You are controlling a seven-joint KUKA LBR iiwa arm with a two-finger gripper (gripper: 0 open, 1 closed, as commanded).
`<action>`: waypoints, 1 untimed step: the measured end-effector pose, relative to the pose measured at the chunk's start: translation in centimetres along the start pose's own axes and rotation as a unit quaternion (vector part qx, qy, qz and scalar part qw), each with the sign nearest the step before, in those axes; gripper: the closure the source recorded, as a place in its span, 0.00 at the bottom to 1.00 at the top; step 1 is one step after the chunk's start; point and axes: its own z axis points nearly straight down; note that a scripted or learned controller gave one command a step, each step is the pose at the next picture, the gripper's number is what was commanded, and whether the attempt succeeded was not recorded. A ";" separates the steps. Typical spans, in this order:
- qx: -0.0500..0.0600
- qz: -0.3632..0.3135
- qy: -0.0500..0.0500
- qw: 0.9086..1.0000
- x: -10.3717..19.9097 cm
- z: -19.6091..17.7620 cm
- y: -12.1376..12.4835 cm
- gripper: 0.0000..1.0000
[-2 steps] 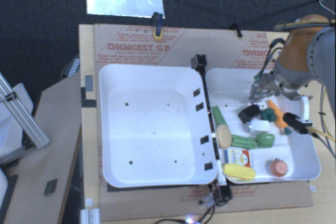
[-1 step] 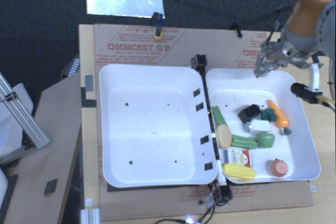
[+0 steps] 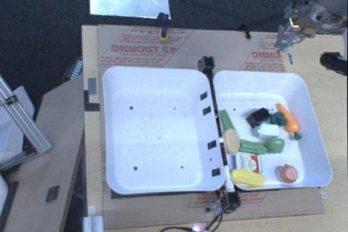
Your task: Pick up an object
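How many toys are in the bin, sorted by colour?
Right bin, by main colour:
Green: 3, a long pod, a cucumber, a pepper
Orange: 1, carrot
Yellow: 1, corn
Black: 1, block
White: 1, block
Tan: 1, potato
Pink: 1, round fruit
Printed: 1, box
Total: 10

I see my gripper (image 3: 286, 41) up above the far edge of the right bin (image 3: 310, 96), over the bench and clear of everything inside it. In that bin, the toy carrot (image 3: 288, 118) lies toward its right wall, a black block (image 3: 258, 116) just left of it, a corn cob (image 3: 248, 177) at its near-left corner, a pink round piece (image 3: 289, 173) near-right.
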 end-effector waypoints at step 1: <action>-0.001 0.001 -0.001 1.000 -0.4 -16.0 0.1 1.00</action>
